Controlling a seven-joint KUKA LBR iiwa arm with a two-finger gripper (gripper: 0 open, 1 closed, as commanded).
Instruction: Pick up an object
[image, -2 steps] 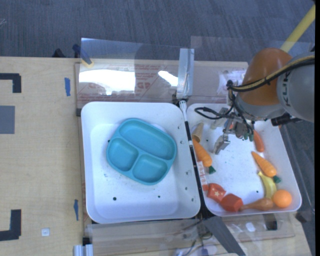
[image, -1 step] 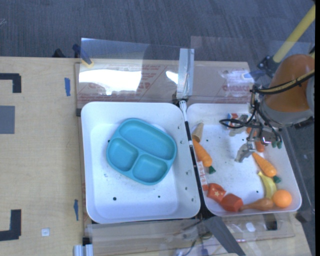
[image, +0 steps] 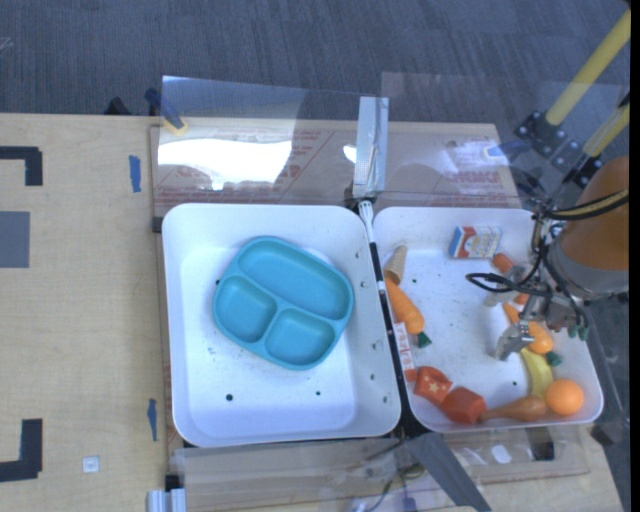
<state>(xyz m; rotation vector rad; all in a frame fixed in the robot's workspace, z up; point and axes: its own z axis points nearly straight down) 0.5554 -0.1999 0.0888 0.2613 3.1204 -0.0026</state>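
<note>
On the bench, two white bins are seen side by side. At the 9 o'clock side, the left bin (image: 190, 300) holds a blue plate (image: 283, 302) with three compartments, lying flat near the middle of the bin. At the 3 o'clock side, the right bin (image: 450, 300) holds the small things. A red and white box (image: 473, 242) is placed near the 12 o'clock wall of this bin. A cone (image: 394, 262) and a carrot (image: 405, 309) are found along its 9 o'clock wall, the cone just above the carrot. Two red pieces (image: 447, 394) are lying near the 6 o'clock wall, touching each other. A banana (image: 538, 372) and an orange (image: 564, 397) are seen in the corner at 4 o'clock, just beside each other, and a long orange piece (image: 515, 408) lies between the red pieces and the orange.

The arm (image: 600, 230) is reaching in from 3 o'clock, and the gripper (image: 517, 338) is lowered over the right bin, just above the banana. Whether something is held cannot be told, because the tips are mixed with the orange things under them
</note>
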